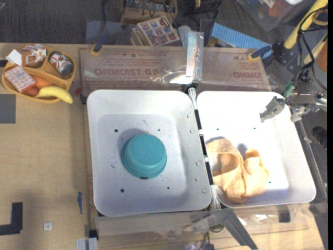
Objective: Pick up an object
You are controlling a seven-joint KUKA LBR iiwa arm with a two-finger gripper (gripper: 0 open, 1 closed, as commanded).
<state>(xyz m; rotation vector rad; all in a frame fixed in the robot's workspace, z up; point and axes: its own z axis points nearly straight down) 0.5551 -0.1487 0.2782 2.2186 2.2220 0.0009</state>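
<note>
Gripper hangs over right bin, fingers apart w/ nothing between. Orange cloth looks soft, light; pinch a raised fold.

yellow tray, upper left | banana on it | boxes behind bench

Teal bowl in the white left bin; pale orange-yellow cloth in the white right bin; yellow banana at upper left on the tan desk.
</note>
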